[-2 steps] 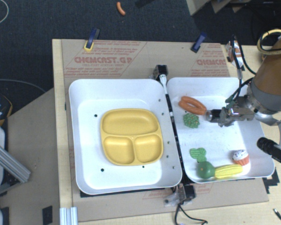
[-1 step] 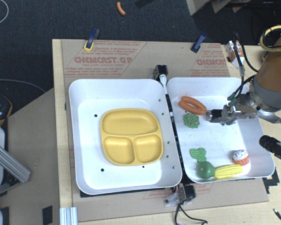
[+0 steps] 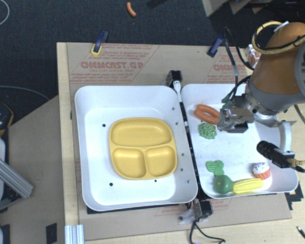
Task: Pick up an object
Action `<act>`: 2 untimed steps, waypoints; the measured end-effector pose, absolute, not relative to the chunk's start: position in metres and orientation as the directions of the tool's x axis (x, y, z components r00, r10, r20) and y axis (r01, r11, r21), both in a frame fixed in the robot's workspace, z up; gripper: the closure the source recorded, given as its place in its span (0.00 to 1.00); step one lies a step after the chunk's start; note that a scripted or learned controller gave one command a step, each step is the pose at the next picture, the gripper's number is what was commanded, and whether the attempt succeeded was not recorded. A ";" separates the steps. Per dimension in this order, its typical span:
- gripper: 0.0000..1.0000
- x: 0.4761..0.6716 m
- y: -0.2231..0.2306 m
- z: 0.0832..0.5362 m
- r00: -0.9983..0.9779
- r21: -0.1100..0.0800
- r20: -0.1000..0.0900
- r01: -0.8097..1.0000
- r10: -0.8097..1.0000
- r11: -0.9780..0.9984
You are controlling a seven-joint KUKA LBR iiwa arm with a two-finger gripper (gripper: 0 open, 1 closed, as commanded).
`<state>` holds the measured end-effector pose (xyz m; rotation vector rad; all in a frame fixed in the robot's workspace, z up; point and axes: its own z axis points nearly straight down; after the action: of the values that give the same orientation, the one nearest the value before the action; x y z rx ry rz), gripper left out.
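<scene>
- My tool [image 3: 230,122] hung low in the right bin [image 3: 244,187], beside the orange sausage [image 3: 207,113] and green grapes [image 3: 207,131]
- I couldn't tell its opening; nothing looked lifted, so the pick remained

You see five small objects in the right bin [image 3: 282,187]. An orange carrot-like piece [image 3: 206,113] lies flat at the upper left, tilted. Just below it sits a green knobbly cluster [image 3: 207,131]. Near the front edge, a green leafy piece [image 3: 214,166] touches a round green item [image 3: 223,184], which abuts a yellow corn cob [image 3: 248,186] lying lengthwise. A small cupcake [image 3: 262,171] stands upright beside the cob's right end.
</scene>
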<state>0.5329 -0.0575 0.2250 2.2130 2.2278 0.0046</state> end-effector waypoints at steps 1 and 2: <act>1.00 0.552 -0.018 0.224 -0.006 0.003 0.001 1.000 1.000 0.006; 1.00 0.584 0.032 0.217 -0.007 0.004 0.001 1.000 1.000 0.007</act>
<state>0.5841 0.0319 0.2171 2.2127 2.2275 0.0058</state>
